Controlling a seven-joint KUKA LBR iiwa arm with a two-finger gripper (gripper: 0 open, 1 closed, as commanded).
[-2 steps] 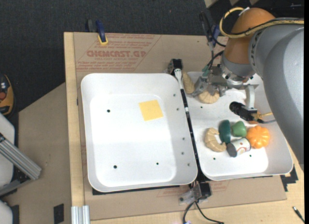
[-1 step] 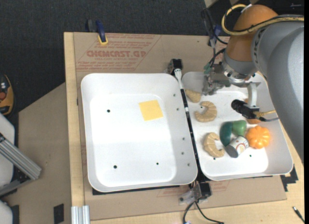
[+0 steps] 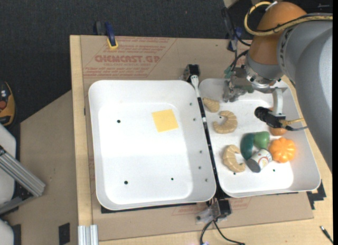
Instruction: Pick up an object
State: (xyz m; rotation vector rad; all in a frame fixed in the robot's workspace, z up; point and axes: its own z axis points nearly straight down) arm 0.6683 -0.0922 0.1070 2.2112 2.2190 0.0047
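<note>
The pincer (image 3: 232, 92) is seen at the right bin's (image 3: 303, 183) twelve o'clock edge, its opening impossible to judge, nothing visibly held; the nearest object, a small roll (image 3: 211, 104), lies toward eight o'clock.

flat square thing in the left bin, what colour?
Yellow: the flat square lies alone on the left bin, clearest in the camera view.

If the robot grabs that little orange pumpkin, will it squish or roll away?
The pumpkin looks rounded with ribbed sides, so it might roll or wobble if nudged. It looks like a small toy, so probably light. Its surface seems smooth, so the fingers could slip on its curves. It sits close to the green thing and a small can, so a push would likely bump them.
</note>
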